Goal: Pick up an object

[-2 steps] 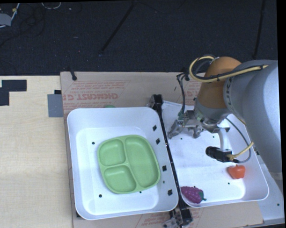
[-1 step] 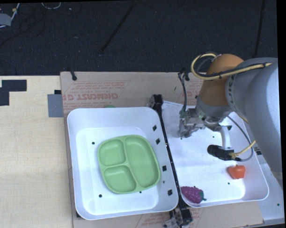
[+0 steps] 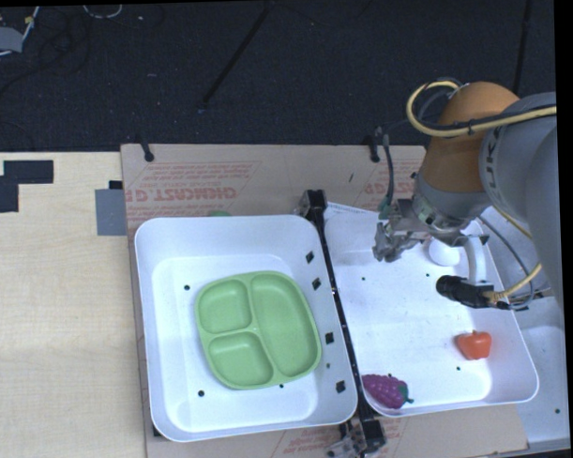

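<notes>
My gripper (image 3: 390, 245) hangs over the far left part of the right bin (image 3: 411, 308), with the grey arm reaching in from the right. A small white round object (image 3: 444, 253) lies just to the right of it, partly hidden by the wrist. An orange-red pepper-like toy (image 3: 474, 344) lies near the bin's right front. A purple bunch of grapes (image 3: 386, 390) rests in the front left corner, far from the gripper. I see nothing held in the gripper.
The left bin (image 3: 167, 303) holds a green three-compartment plate (image 3: 257, 330). A black divider rail (image 3: 328, 297) runs between the two bins. Both bins sit on a cardboard sheet (image 3: 229, 183) on the wooden bench.
</notes>
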`<state>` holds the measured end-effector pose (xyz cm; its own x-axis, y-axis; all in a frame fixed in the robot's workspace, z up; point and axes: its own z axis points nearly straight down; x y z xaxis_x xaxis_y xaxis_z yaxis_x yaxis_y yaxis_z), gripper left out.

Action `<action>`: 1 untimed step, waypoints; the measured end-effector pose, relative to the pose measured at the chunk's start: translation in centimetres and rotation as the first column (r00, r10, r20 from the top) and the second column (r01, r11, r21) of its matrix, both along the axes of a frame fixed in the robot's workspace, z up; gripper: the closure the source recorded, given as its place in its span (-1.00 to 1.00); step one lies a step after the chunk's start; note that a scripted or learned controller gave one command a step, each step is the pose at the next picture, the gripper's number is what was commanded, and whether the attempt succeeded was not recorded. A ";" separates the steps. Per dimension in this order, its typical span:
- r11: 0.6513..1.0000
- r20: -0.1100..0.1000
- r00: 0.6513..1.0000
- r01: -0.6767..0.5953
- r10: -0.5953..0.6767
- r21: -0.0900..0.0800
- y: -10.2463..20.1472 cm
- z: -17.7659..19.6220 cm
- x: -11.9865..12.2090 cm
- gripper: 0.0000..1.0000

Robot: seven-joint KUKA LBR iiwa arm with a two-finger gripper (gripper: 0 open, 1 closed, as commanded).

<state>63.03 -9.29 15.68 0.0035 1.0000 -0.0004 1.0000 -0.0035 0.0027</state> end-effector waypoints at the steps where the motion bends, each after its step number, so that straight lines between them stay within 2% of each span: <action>1: 1.000 -0.002 1.000 -0.003 0.003 0.000 -0.3 4.2 0.3 1.00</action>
